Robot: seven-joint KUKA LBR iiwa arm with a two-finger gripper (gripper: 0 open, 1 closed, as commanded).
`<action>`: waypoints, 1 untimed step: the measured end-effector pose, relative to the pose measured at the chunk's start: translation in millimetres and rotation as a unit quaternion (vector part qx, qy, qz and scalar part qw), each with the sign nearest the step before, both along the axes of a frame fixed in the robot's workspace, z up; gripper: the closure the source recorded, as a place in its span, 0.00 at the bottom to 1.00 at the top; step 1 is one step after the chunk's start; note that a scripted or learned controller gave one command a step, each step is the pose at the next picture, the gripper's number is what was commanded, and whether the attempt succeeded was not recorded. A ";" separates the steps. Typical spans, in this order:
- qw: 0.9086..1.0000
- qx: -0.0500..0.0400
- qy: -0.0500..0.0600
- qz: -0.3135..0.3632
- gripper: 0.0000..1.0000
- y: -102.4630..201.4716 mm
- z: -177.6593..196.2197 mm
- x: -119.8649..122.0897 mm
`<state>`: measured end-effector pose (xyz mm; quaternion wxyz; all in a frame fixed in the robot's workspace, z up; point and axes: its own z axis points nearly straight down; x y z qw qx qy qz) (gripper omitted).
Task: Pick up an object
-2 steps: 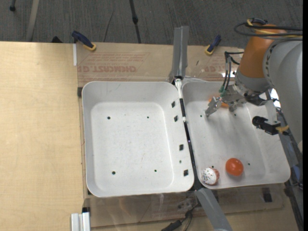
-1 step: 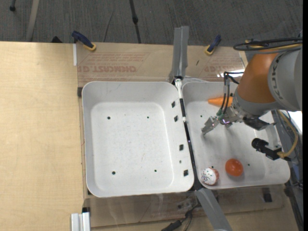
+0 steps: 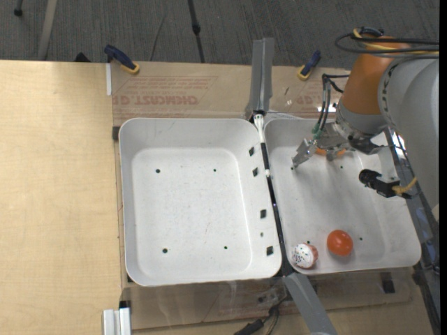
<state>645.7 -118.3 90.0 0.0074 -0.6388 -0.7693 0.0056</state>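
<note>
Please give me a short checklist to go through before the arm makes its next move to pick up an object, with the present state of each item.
1. Objects to pick are present: ok. An orange ball and a white speckled ball lie in the right bin.
2. Both balls are unobstructed from above: ok.
3. Gripper is over the bin that holds the balls: ok, it is at that bin's far end, away from them.
4. Gripper carries nothing: ok, nothing shows at its tip.
5. Jaws wide enough for a ball: cannot tell.
6. The balls have a gap between them for one jaw: ok, they lie apart.
</note>
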 end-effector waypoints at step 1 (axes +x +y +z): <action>0.997 -0.002 -0.009 -0.073 0.00 -60.3 117.6 -134.7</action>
